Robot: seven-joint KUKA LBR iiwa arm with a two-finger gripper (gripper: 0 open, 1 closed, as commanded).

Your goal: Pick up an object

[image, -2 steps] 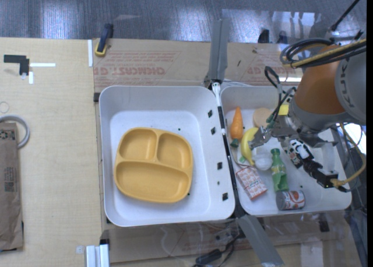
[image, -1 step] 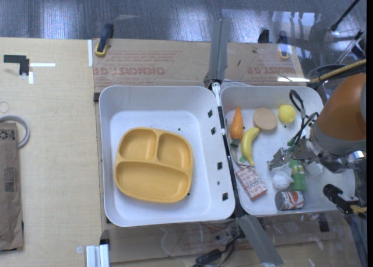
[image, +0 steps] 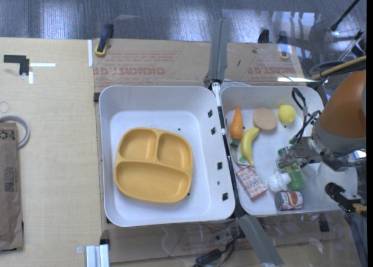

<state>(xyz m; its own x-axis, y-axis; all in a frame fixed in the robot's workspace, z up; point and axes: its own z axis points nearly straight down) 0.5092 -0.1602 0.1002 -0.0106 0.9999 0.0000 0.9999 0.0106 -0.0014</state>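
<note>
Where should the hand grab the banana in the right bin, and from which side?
Probably at the middle of the banana, coming straight down. It lies flat, running up and down the view, so the fingers could close across its narrow width. The carrot crowds its upper left; mid-body has clearer white floor either side.

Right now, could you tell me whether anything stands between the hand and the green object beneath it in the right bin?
Nothing visible does. The hand hangs directly over the green object in the right bin. A can and a white object crowd it closely on the near side, while the banana lies off to the left.
</note>
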